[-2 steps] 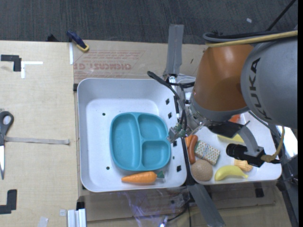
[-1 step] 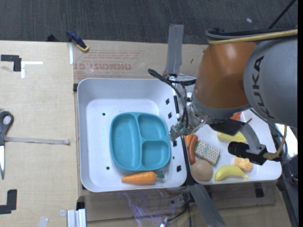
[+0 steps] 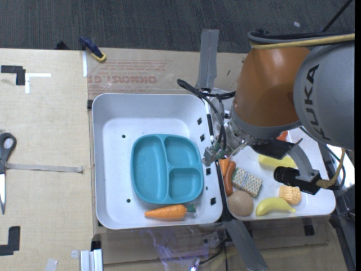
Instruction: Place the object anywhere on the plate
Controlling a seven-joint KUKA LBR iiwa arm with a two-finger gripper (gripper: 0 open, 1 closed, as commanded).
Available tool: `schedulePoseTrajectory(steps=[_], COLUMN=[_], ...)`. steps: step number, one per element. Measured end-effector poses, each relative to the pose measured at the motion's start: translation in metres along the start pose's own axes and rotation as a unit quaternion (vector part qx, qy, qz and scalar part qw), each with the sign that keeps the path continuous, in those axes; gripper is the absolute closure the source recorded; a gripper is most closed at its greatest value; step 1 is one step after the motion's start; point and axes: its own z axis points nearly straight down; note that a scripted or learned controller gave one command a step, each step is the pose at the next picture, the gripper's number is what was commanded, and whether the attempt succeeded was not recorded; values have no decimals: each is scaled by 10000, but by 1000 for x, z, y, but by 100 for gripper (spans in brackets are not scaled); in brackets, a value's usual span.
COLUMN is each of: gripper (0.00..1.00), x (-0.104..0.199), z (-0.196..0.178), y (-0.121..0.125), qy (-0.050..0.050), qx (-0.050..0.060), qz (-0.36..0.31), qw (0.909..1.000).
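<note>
Camera view is showing the grey arm with its orange band (image 3: 271,83) reaching in from the right of the frame and bending down over the divide between the two shallow white bins. Its end effector (image 3: 213,151) is hanging at centre frame, just above the inner edge of the right white bin (image 3: 321,208); whether it is wide or narrow cannot be told, as cables and the wrist are crowding it. Just below it, a small orange toy carrot (image 3: 228,174) is lying in the right bin, beside a speckled sponge-like block (image 3: 247,182), a brown round potato (image 3: 241,203), a yellow banana (image 3: 273,206) and a yellow corn piece (image 3: 290,194). In the left white bin (image 3: 107,151), the turquoise three-compartment plastic plate (image 3: 167,168) is sitting at the middle, with a larger orange carrot (image 3: 166,212) lying just below it on the bin floor.
</note>
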Motion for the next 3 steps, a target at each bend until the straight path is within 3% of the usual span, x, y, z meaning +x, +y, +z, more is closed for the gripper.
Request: schedulePoseTrajectory(steps=[1, 2, 3], gripper=[100, 100, 100], x=[-1, 42, 74], z=[60, 30, -44], y=[3, 22, 44], qy=[40, 34, 28], qx=[-19, -21, -26], qz=[-651, 1795, 454], qw=[9979, 9838, 9990])
